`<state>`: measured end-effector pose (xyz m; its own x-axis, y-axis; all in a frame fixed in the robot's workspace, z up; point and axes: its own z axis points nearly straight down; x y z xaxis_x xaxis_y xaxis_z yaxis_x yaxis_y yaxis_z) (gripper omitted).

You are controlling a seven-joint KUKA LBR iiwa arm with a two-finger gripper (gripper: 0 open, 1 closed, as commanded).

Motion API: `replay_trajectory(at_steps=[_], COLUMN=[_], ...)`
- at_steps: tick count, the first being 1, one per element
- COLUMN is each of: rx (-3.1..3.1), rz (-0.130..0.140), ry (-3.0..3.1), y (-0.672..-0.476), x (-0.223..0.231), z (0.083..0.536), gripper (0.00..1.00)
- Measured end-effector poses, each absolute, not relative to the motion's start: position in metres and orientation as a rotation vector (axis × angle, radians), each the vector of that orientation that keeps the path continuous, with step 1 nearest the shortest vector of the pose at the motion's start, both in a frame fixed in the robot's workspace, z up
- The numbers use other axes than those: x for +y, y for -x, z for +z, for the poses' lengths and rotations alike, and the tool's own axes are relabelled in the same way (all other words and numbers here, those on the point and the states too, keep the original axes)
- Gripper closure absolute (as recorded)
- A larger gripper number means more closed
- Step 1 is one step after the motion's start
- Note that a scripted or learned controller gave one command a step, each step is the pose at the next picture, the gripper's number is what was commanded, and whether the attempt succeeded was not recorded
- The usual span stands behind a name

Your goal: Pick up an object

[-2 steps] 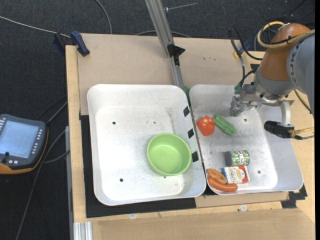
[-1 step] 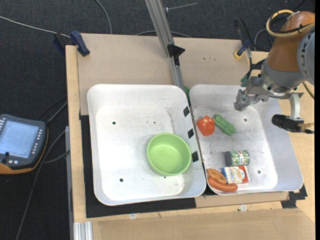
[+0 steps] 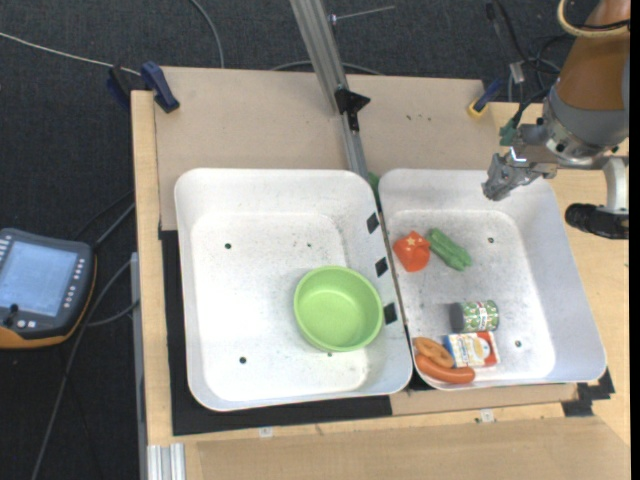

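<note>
The right bin (image 3: 545,268) holds a red pepper-like toy (image 3: 411,252), a green pod (image 3: 450,249), a small green-labelled can (image 3: 478,316), a red and white carton (image 3: 472,349) and an orange sausage-like toy (image 3: 438,361). A green bowl (image 3: 338,308) sits in the left bin (image 3: 210,268) near its right side. My gripper (image 3: 503,181) hangs over the far right corner of the right bin, above and to the right of the green pod, with nothing seen between its fingers.
A metal pole (image 3: 325,58) slants across the bench down to the gap between the bins. Blue clamps (image 3: 158,86) sit at the bench's far corners. A handheld pendant (image 3: 40,286) lies left of the bench.
</note>
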<state>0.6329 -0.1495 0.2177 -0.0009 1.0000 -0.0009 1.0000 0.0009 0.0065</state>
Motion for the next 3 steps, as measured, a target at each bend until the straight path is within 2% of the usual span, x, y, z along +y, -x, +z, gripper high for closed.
replay_trajectory(at_steps=[1,3], rx=[2.219,2.225], rz=[0.005,0.002], ry=[-2.218,-2.218], y=[-0.634,-0.61], x=[-0.149,-0.056], z=[0.271,0.261], gripper=[1.0,1.0])
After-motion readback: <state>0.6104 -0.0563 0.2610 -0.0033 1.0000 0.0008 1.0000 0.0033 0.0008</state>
